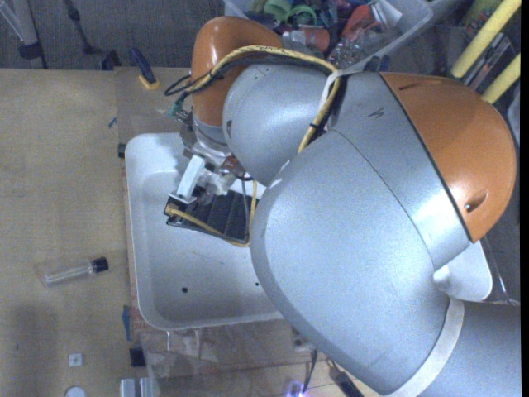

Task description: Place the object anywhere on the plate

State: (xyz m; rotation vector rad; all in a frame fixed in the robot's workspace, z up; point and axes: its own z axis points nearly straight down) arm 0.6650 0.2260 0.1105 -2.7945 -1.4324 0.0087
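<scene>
One huge grey arm with orange bands [372, 246] fills the right of the picture, bent low over the shallow white bin [157, 296], and that bulk covers most of the bin's right side. So where the object and the plate lie, I cannot tell; my guess is somewhere beneath that elbow. Beyond the bin's far edge sits a pale plastic crate [397, 2] heaped with coloured toys, well clear of the work. The gripper [202, 201] hangs over the bin's far left part, angled down toward the floor as if lining up a pick or a drop. Spread or pinching? Cannot tell from here. Left of the bin, out on the tan wooden bench [58, 155], lies a small clear vial with a black cap [73, 270], on its side.
</scene>
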